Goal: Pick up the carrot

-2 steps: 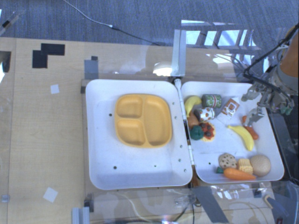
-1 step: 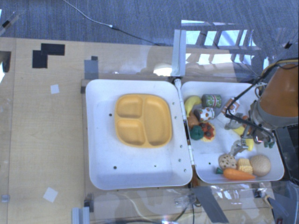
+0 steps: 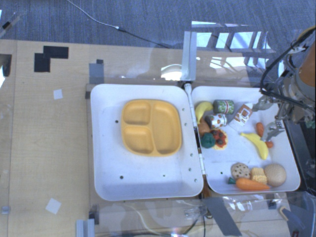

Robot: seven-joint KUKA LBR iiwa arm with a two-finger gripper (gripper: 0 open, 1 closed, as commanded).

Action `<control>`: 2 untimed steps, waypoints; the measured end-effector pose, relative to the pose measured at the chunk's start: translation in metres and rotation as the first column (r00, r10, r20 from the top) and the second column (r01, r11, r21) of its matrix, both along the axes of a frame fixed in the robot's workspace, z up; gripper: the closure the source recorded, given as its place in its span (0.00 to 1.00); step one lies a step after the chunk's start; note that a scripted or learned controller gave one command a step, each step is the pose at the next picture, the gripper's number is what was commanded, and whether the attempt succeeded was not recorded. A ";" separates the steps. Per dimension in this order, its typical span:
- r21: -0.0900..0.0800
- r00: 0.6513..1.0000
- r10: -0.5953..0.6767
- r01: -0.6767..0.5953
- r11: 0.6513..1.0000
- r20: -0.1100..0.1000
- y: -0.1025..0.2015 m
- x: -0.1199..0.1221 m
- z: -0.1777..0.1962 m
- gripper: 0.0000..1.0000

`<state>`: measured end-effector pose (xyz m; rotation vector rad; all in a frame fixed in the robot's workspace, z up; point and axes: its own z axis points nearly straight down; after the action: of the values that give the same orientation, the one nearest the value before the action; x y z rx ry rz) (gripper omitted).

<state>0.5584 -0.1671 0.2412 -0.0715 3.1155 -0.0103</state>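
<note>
The carrot (image 3: 252, 184) lay at the lower edge of the right bin (image 3: 289, 181), beside a cookie (image 3: 240, 170). The jaws hung well above it in the frame, near the bin's right side, spread open and holding nothing, over a banana (image 3: 259, 144).

The arm (image 3: 302, 85) is grey with an orange band, looped black cables, and a metal two-finger gripper (image 3: 273, 117).
</note>
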 end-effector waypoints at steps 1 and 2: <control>0.008 0.982 -0.186 0.186 0.983 -0.025 0.042 -0.068 -0.093 0.00; 0.008 0.803 -0.595 0.596 0.803 -0.022 0.008 -0.070 -0.124 0.00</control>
<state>0.4882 -0.1588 0.1168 0.9152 3.0008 0.0013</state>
